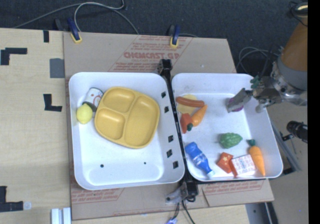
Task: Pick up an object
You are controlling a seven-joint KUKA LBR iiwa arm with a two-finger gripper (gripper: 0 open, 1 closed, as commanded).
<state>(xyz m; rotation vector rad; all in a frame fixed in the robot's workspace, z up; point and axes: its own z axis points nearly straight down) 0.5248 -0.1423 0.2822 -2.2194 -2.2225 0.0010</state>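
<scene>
My jaws [239,102] hang over the right shallow white plastic bin [263,118], pinching one dull purple-grey lump [235,104]. Beneath lie two glossy orange carrots [257,160], one bumpy green vegetable [230,140] and one blue bottle [198,158]. The left bin [120,178] holds one yellow three-compartment plate [127,117]

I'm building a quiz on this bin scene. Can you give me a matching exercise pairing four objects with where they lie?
Things:
1. yellow divided plate
2. blue bottle
3. carrot
4. lemon

Places:
A. right bin, near its front right corner
B. left bin, against the plate's left edge
C. left bin, middle
D. right bin, near its front left corner

Pairs: 1-C, 2-D, 3-A, 4-B
</scene>
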